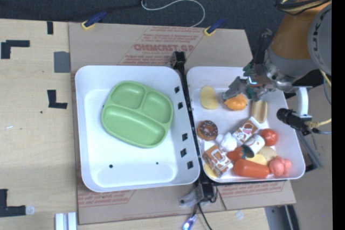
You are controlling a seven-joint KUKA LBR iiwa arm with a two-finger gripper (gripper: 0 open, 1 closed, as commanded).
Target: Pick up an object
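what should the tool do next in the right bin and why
Probably lift straight up a little to test the grasp. The tool sits low in the right bin, and the orange toy appears to lie between its fingers, apart from the yellow piece beside it. A short rise would show whether the toy comes along.

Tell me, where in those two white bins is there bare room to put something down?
The left bin has bare floor in front of the green plate, along its near wall, and a strip to the plate's left. In the right bin, a small patch is open at the far left corner, behind the yellow piece. Its near half is crowded with toy food, from the donut to the sausage.
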